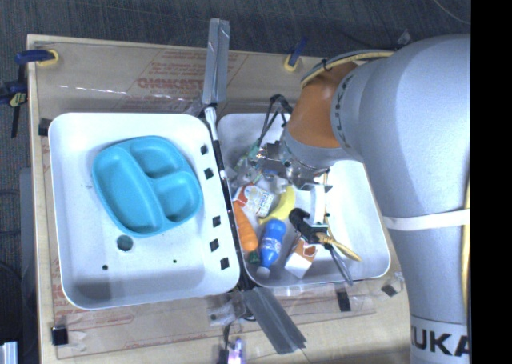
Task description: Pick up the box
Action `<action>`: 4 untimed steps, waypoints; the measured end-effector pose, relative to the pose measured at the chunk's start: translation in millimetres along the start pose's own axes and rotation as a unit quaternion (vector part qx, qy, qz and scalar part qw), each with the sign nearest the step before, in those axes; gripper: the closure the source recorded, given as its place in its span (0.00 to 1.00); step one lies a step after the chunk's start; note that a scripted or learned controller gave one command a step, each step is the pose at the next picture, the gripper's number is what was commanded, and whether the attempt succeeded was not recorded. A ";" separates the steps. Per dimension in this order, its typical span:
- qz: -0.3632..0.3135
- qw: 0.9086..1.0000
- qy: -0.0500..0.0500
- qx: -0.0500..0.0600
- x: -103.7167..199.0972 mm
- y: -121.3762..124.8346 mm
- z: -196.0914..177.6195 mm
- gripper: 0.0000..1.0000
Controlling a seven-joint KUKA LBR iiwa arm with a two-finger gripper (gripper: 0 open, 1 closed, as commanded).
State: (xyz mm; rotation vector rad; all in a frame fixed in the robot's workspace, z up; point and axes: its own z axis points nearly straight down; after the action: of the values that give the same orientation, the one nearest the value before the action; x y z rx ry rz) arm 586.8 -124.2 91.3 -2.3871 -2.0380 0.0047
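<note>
In the right bin point(364, 194), the gripper point(300, 182) hangs over the clutter, jaw state indiscernible; the box point(300, 261) lies near the front wall.

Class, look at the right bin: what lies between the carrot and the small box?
In the camera view, a blue bottle lies between the carrot and the box.

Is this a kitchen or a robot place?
Most likely a robot lab: a big grey robot arm reaches over two white bins clamped to a bench, one piled with toy-like odds and ends.
</note>
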 end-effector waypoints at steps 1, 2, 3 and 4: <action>0.012 1.000 0.001 -0.001 -5.3 52.8 -0.7 0.00; -0.077 0.997 -0.002 -0.003 4.2 -6.5 -1.7 0.00; -0.047 0.999 0.000 -0.001 8.9 48.8 -0.8 0.00; -0.017 1.000 -0.004 -0.004 13.2 2.1 -3.0 0.00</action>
State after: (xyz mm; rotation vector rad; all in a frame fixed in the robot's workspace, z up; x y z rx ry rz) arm 591.0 -111.5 94.3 -2.3612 -2.0850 0.0075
